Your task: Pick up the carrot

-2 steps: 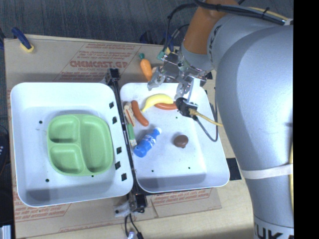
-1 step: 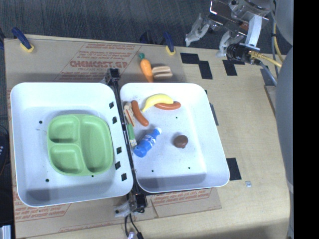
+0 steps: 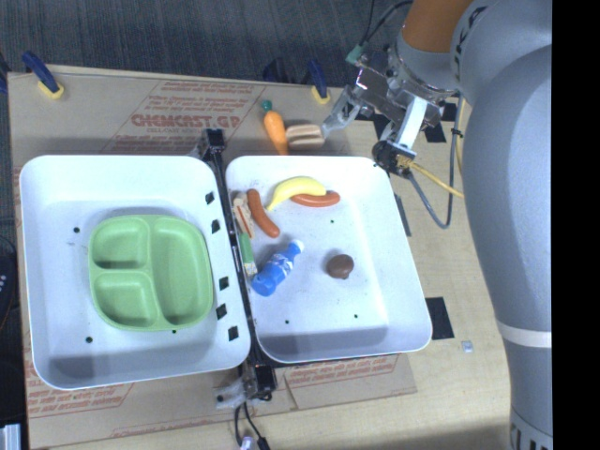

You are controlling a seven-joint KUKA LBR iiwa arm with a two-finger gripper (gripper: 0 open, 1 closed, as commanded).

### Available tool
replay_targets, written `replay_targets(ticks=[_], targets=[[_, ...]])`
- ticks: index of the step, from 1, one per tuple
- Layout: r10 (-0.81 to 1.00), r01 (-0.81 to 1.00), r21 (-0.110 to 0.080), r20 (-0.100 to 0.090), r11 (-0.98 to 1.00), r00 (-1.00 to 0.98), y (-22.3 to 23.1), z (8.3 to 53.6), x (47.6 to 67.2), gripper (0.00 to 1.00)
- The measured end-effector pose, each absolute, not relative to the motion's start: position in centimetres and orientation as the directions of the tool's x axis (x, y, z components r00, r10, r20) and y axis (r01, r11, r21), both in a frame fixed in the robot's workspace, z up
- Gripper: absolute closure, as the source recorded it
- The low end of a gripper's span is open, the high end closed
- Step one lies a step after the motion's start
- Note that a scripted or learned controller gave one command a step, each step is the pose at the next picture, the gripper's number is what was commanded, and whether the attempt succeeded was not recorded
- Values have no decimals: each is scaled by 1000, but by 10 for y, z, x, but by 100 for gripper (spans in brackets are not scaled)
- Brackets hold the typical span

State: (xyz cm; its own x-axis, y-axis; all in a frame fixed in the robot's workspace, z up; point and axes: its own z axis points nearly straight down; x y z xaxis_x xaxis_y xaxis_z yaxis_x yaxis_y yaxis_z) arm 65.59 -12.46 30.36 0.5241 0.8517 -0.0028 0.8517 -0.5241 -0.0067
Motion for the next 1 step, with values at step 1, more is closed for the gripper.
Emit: replay_targets(ticks=[1], targets=[[655,655,-7,-4,-756,756,-94,246,656,0]])
